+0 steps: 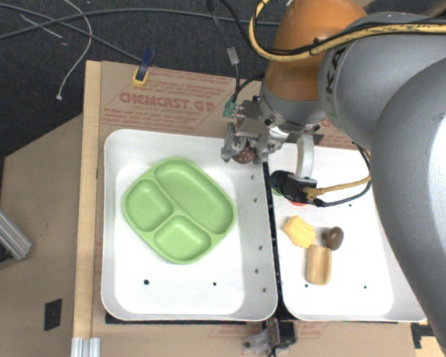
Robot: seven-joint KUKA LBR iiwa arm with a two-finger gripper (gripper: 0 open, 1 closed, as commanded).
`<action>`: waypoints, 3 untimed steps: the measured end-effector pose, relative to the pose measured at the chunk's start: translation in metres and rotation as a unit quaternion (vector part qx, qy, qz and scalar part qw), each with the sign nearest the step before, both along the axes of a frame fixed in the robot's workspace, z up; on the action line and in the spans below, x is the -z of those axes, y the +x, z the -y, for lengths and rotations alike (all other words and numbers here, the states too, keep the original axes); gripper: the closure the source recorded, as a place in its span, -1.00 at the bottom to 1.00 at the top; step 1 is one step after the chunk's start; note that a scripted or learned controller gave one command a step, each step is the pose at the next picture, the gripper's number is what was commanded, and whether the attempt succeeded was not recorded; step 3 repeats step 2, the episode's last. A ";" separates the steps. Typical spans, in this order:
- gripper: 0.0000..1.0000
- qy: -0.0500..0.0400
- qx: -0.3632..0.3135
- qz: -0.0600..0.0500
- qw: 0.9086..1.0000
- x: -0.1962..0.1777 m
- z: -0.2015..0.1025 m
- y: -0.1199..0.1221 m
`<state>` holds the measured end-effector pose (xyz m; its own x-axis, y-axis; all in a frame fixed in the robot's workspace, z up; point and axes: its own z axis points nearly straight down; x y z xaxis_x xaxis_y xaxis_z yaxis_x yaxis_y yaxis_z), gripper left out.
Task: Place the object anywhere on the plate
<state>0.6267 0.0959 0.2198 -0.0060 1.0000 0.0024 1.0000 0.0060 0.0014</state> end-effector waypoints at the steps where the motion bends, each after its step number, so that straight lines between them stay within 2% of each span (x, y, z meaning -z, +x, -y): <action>1: 1.00 0.000 0.002 0.000 1.000 -0.016 -0.005 -0.011; 2: -1.00 -0.001 0.002 0.000 1.000 -0.015 -0.005 -0.011; 3: -1.00 -0.001 0.002 0.000 1.000 -0.015 -0.005 -0.011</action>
